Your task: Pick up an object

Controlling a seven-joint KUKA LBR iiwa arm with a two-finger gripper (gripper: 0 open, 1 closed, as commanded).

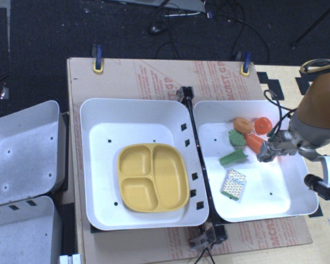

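We saw the gripper (pixel 265 154) low in the right bin (pixel 275 202), at the cluster of toys near its far right side. We could not tell how wide it stood or whether it held anything; its tip sat against the red-orange piece (pixel 254 142). Beside that lay an orange lump (pixel 242 125), a red round piece (pixel 263 126), a green dotted piece (pixel 237 138) and a green stick (pixel 233 158). A patterned packet (pixel 234 184) lay nearer us, apart. The left bin (pixel 99 147) held a yellow divided plate (pixel 153 177).
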